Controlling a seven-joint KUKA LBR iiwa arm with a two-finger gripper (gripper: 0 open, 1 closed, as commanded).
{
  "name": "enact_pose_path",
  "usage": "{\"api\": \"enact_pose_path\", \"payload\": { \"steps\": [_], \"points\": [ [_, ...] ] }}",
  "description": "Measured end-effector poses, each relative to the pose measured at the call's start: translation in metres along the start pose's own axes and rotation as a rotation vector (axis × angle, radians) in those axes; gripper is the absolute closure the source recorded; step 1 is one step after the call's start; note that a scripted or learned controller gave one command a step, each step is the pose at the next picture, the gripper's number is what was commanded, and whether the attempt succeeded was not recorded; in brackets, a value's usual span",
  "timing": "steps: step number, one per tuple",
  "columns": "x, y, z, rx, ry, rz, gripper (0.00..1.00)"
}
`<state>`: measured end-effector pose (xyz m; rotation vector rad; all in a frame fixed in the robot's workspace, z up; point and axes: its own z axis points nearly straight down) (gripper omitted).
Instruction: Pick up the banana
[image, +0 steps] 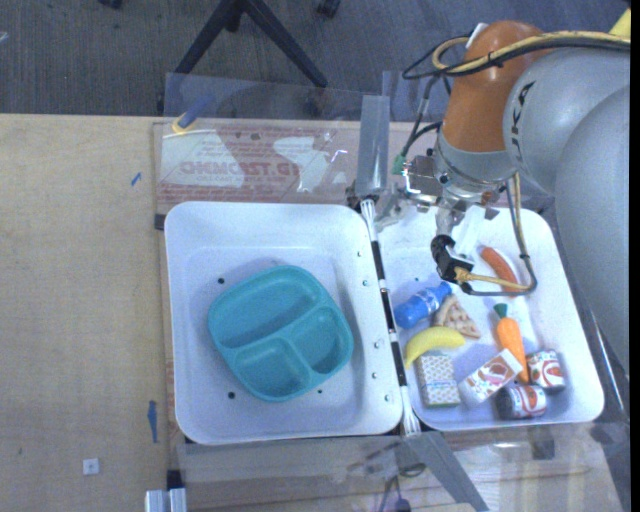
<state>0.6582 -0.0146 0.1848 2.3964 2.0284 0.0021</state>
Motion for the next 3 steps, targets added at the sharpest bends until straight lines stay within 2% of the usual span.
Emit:
{"api": "enact_pose_path", "payload": {
  "steps": [3],
  "points": [
    [0.0, 0.0, 0.0, 0.0, 0.0, 0.0, 0.0]
  ]
}}
